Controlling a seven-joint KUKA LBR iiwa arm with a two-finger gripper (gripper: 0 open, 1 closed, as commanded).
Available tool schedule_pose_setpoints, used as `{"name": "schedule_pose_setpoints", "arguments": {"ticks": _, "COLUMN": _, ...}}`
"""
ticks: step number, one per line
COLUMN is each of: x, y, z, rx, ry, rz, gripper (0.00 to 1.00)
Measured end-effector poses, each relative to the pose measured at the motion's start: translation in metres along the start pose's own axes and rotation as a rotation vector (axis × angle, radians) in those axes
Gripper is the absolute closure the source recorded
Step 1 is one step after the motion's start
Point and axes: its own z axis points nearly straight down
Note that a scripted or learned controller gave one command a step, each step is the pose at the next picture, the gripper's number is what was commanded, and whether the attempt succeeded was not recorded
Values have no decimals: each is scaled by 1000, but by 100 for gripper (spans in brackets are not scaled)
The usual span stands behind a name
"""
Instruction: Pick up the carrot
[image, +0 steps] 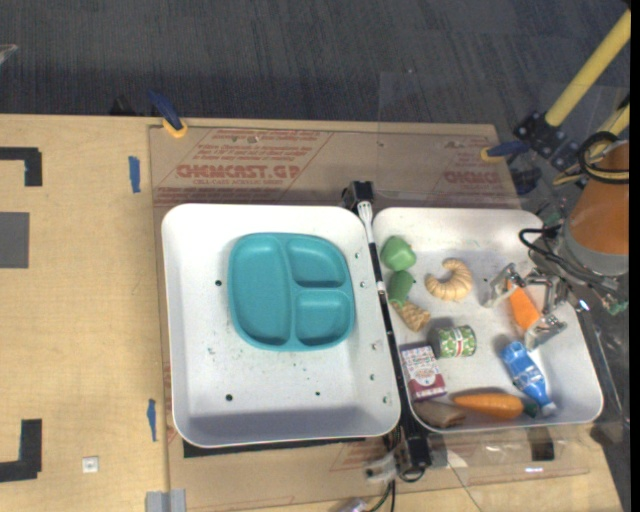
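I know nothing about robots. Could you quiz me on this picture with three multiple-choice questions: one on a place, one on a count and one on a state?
1. Where is the teal plate?
A. Left bin
B. Right bin
C. On the bench outside the bins

2. How many compartments does the plate have?
A. Two
B. Three
C. Five

3. The long carrot at the right bin's front edge is:
A. Standing on end
B. Lifted in the air
C. Lying flat

Answers:
1 A: the teal plate sits in the left bin.
2 B: one large section, two smaller.
3 C: the carrot lies on the right bin floor, apart from the gripper.
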Motion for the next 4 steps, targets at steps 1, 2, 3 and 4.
{"name": "schedule_pose_setpoints", "arguments": {"ticks": 1, "x": 13, "y": 8, "z": 0, "rx": -2, "ry": -1, "rz": 195, "gripper": 0}}
{"name": "schedule_pose_setpoints", "arguments": {"ticks": 2, "x": 31, "y": 17, "z": -1, "rx": 0, "ry": -1, "rz": 395, "gripper": 0}}
{"name": "schedule_pose_setpoints", "arguments": {"ticks": 3, "x": 27, "y": 15, "z": -15, "rx": 8, "ry": -13, "rz": 394, "gripper": 100}}
{"name": "schedule_pose_setpoints", "arguments": {"ticks": 4, "x": 18, "y": 45, "z": -3, "rx": 5, "ry": -1, "rz": 107, "gripper": 100}}
